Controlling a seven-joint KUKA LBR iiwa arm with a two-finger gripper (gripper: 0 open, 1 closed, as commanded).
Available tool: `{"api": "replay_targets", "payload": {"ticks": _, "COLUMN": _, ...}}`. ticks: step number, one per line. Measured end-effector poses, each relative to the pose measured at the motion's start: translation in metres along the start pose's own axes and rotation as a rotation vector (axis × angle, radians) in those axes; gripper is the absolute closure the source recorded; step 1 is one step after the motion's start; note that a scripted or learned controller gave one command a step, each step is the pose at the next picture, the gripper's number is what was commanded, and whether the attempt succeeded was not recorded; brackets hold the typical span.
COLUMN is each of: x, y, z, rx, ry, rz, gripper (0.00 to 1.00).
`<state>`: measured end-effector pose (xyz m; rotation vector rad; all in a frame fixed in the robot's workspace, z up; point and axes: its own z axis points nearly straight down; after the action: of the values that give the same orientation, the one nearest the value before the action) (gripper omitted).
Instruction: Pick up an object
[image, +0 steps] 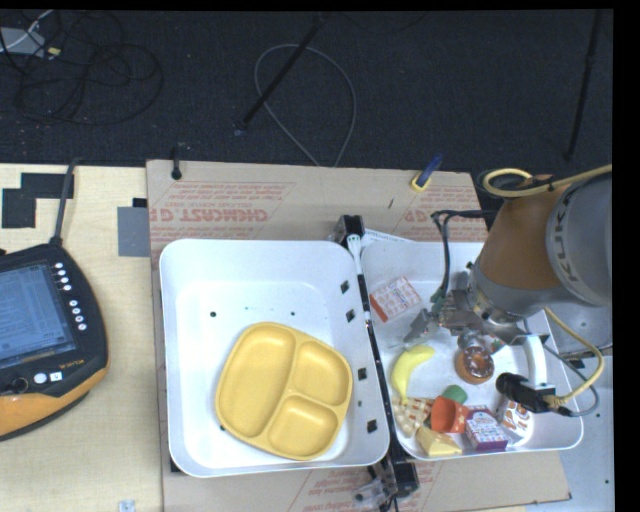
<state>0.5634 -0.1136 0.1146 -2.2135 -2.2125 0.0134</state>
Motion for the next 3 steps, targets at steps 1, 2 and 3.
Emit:
{"api": "replay_targets", "payload": {"ticks": 1, "x": 0.028, "y": -0.047, "z": 0.029, "rx": -0.011, "ry": -0.001, "rz": 0.003, "gripper": 0.00}}
{"api": "replay_targets", "payload": {"ticks": 2, "x": 0.032, "y": -0.065, "z": 0.028, "rx": -0.013, "ry": -0.001, "rz": 0.003, "gripper": 0.00}}
{"api": "replay_targets", "payload": {"ticks": 3, "x": 0.024, "y": -0.063, "z": 0.028, "rx": -0.013, "ry": -0.001, "rz": -0.001, "gripper": 0.00}}
